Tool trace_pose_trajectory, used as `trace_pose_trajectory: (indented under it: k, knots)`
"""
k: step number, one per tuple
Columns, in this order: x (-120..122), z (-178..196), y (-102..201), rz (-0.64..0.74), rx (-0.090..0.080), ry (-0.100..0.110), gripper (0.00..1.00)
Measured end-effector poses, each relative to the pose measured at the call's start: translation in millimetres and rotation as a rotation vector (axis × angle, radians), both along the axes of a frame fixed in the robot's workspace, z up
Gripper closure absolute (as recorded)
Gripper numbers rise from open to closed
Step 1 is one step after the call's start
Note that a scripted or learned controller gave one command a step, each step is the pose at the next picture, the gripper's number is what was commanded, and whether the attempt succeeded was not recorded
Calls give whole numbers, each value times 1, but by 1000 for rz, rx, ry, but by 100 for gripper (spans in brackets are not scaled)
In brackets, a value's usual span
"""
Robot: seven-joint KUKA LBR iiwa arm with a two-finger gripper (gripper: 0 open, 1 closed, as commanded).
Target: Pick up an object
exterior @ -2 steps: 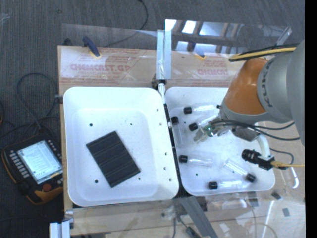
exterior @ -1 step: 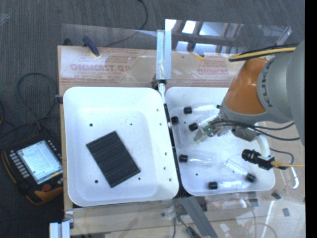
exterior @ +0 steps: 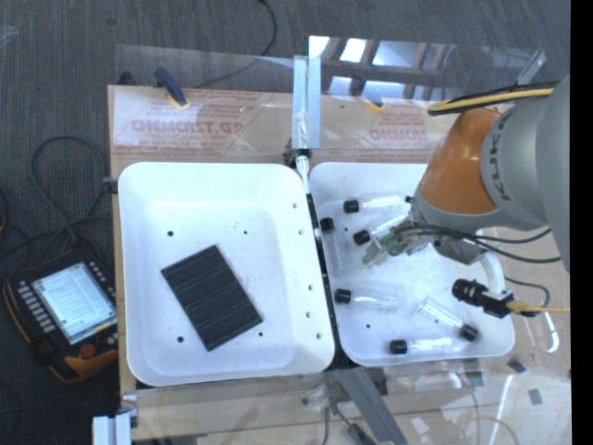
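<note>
The right bin (exterior: 500, 346) holds several clear tubes with black caps. One tube (exterior: 372, 206) lies near the bin's back, another (exterior: 371, 297) at mid-left, and two more (exterior: 424, 344) (exterior: 443, 316) near the front. My gripper (exterior: 389, 243) hangs low over the back-middle of this bin, below the orange band (exterior: 459, 170). It sits right beside a black-capped tube (exterior: 362, 237); the wrist hides whether anything is between its tips. A flat black ribbed slab (exterior: 211, 296) lies tilted in the left bin (exterior: 148, 193).
A raised rim (exterior: 318, 248) divides the two bins. A black cable connector (exterior: 471, 291) and hoses trail from the arm over the right bin's right side. A teach pendant (exterior: 63, 309) lies on the floor at the left.
</note>
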State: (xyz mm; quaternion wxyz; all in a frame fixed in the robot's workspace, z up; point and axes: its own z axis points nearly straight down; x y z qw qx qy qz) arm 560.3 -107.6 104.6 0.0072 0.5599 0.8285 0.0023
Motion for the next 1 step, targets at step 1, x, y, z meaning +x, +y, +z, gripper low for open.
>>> trace_pose_trajectory:
  k: [1]
  knots:
    - [0, 0, 0, 0, 0, 0, 0]
